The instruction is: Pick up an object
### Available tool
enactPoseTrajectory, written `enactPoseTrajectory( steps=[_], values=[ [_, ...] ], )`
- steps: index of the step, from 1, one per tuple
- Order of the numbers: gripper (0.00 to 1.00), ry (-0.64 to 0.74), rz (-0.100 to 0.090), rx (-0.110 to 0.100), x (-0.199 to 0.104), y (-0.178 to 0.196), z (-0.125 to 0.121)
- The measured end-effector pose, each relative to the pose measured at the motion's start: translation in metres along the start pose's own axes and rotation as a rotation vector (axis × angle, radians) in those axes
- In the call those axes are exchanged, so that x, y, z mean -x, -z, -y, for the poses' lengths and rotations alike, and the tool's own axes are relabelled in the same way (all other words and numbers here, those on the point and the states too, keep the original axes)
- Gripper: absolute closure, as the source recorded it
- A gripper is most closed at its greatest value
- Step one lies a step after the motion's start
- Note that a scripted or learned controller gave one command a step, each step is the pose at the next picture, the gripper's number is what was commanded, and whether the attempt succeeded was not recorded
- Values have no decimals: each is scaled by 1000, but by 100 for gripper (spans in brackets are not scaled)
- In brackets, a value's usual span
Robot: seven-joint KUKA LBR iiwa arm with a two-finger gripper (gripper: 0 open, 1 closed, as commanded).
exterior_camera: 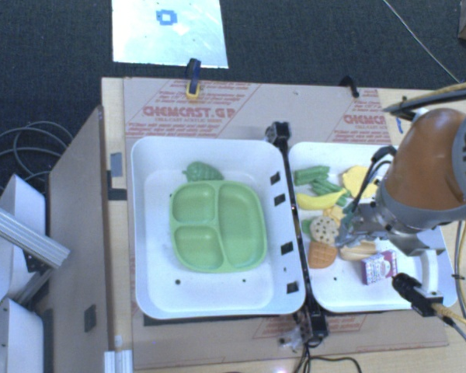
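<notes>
The right bin [326, 298] holds several toy foods: green beans [314, 177], a yellow banana [318, 201], a yellow piece [357, 180], a round speckled cracker [323, 228], an orange piece [321, 255], a pale bread-like piece [357, 249] and a purple-and-white carton [378, 268]. My gripper [352, 232] hangs low over the middle of this bin, just right of the cracker and above the bread-like piece. The wrist hides its fingertips.
The left bin [151, 286] carries a green divided tray [217, 226] with a green leaf-shaped piece [202, 171] at its far edge. A black divider with clips [289, 216] runs between the bins. Cables lie off the bench at the left.
</notes>
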State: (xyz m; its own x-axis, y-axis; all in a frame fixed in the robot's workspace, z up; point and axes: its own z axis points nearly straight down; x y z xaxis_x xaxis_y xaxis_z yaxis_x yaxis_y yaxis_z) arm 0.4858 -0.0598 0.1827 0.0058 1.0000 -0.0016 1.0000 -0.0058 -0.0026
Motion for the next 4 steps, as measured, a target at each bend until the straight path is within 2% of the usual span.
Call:
enactPoseTrajectory(
  steps=[1, 2, 3, 4],
  values=[
    [100, 20, -6, 9, -100, 47, -20],
    [100, 22, -7, 5, -206, 71, 2],
    [100, -1, 2, 3, -124, 43, -34],
    [100, 21, -8, 9, -246, 76, -62]
  ],
)
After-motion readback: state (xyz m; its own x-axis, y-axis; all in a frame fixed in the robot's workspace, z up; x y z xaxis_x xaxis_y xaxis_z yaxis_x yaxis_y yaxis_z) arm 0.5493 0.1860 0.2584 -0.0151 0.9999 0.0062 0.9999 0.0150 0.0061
